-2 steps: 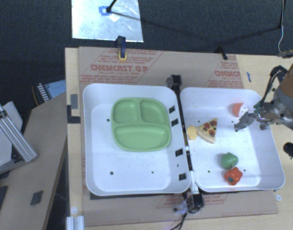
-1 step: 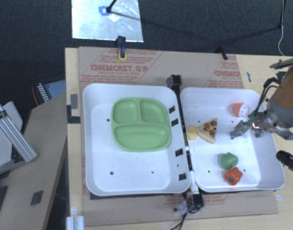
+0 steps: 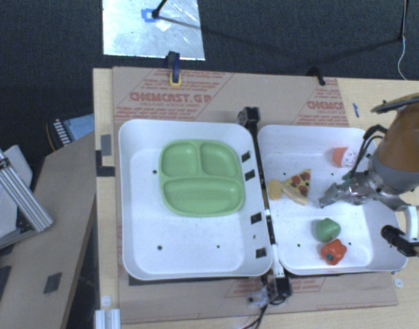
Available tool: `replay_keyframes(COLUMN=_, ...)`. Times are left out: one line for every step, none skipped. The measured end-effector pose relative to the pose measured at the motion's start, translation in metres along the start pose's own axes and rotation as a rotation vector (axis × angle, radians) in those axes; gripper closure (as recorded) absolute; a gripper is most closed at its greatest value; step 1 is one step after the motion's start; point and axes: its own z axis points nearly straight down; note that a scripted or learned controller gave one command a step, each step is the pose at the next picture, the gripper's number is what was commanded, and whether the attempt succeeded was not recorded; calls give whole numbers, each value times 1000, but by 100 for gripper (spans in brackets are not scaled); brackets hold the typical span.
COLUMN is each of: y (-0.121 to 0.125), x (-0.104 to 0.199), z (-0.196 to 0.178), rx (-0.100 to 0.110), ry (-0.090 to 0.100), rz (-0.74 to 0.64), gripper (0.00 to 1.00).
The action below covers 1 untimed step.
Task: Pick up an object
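Now | tool (image 3: 327, 199) fingers: cannot tell | pizza slice (image 3: 298, 185) just left | green pepper (image 3: 326, 229) below

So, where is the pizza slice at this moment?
The pizza slice lies in the right bin, near its left wall, in the camera view. The end effector is just to its right, and the green pepper is below.

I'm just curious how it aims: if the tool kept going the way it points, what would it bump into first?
Probably the pizza slice. The tool points left across the right bin, and the slice lies just ahead, though its height above the bin is hard to judge.
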Motion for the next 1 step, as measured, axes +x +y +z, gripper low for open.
replay_keyframes(y=2, x=-1, z=-14, rx=-6, ry=-2, rz=0, gripper=100)
